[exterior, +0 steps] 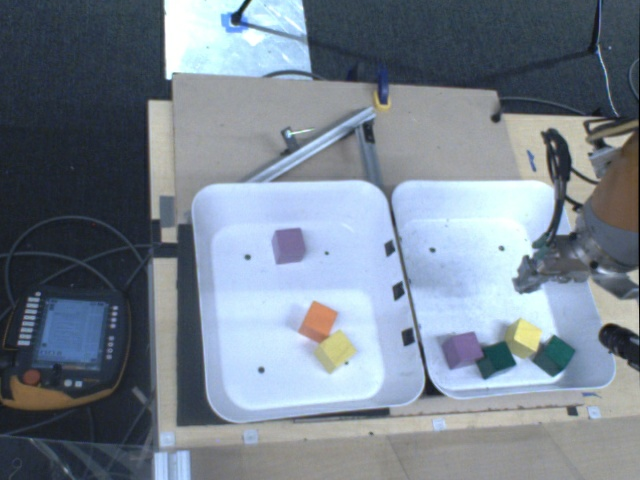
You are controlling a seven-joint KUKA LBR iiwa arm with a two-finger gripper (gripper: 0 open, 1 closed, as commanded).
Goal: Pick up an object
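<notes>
robot pincer [528, 276] hangs over the right bin [470, 203], grip state impossible to tell, nothing seen picked yet, with 4 cubes just below it, the yellow cube [523, 337] nearest, still to be grasped.

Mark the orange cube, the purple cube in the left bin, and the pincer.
orange cube [319, 319], camera view, its top face.
purple cube in the left bin [288, 244], camera view, its top face.
pincer [528, 277], camera view, its tip over the right bin.
</notes>
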